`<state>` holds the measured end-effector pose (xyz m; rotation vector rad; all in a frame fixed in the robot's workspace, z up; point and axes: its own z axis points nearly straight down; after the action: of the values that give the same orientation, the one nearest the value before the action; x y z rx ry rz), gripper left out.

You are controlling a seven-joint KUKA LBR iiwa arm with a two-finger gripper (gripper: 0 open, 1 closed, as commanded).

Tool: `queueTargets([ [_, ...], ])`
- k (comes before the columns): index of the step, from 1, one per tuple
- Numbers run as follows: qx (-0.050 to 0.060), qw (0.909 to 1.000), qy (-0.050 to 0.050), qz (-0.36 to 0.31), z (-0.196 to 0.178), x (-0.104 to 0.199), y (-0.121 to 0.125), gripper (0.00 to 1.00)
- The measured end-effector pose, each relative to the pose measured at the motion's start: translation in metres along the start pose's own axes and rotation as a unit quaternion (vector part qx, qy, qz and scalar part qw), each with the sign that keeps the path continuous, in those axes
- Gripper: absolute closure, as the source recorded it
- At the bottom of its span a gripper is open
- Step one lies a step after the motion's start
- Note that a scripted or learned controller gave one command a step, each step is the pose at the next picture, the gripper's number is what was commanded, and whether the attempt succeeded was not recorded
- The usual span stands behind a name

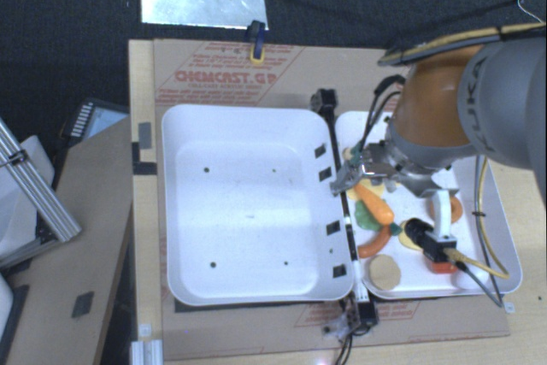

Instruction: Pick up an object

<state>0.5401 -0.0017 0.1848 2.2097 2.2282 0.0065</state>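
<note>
Bins [248, 209], two; carrot [374, 203], one.

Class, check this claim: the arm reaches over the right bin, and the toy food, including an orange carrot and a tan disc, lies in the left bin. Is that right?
Not quite. The camera view shows the carrot and the tan disc in the right bin, under the arm, not in the left bin. The rest holds.

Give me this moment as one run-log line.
arm: over right bin | hand: among toys | toys: carrot, tan disc | left bin: white | grasp: unconfirmed
</note>
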Motion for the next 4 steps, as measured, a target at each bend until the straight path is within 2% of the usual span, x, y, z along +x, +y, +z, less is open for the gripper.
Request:
queueTargets([
  [1, 0.004, 1.0, 0.0, 0.005, 0.0, -0.021, -0.036, 0.0],
  [2, 0.002, 1.0, 0.001, 0.0, 0.0, 0.025, -0.032, 0.0],
  [3, 0.003, 1.0, -0.001, 0.006, 0.0, -0.033, -0.054, 0.0],
  [4, -0.002, 1.0, 0.0, -0.001, 0.0, 0.02, 0.036, 0.0],
])
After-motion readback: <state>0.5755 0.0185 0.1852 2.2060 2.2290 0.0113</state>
